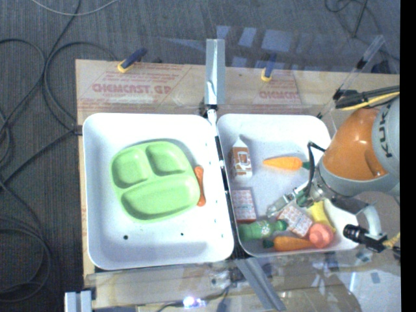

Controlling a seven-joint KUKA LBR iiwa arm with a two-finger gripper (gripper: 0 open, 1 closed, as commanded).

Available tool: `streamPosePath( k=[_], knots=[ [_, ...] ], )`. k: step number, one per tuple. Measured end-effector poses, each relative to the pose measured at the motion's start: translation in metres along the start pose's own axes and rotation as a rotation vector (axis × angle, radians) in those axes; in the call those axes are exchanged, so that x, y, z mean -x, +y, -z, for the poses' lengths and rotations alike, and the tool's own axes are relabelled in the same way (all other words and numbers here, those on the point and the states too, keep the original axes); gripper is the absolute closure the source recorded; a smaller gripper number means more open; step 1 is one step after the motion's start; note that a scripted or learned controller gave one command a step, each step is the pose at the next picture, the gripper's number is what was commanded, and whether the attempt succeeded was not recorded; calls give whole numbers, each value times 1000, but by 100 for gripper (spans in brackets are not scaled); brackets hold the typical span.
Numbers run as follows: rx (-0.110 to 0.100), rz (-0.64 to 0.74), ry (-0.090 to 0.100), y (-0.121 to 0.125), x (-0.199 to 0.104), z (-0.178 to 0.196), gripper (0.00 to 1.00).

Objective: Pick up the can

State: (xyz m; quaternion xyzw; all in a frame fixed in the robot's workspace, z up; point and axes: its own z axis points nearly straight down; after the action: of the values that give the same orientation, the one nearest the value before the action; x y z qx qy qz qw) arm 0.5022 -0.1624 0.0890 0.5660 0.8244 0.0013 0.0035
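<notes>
Brown-labelled can (242,161) lying, long axis near-to-far, white end far; jaws' state unclear

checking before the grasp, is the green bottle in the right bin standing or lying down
Lying down. The green bottle shows its long side along the floor of the right bin, beside the red carton.

The can (294,217), seemingly patterned red-and-white, lies tilted in the right bin's near part.

Grey carpet floor (130,18); black cables (26,148)
</notes>
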Motion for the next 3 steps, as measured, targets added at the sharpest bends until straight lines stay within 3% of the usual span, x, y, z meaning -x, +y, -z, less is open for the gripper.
streamPosePath(
  k=[1, 2, 3],
  knots=[
    [-2, -214, -13, 40, -26, 1, 0],
    [-11, -181, 5, -9, -28, 56, 0],
    [9, 51, -9, 9, -58, 5, 0]
  ],
)
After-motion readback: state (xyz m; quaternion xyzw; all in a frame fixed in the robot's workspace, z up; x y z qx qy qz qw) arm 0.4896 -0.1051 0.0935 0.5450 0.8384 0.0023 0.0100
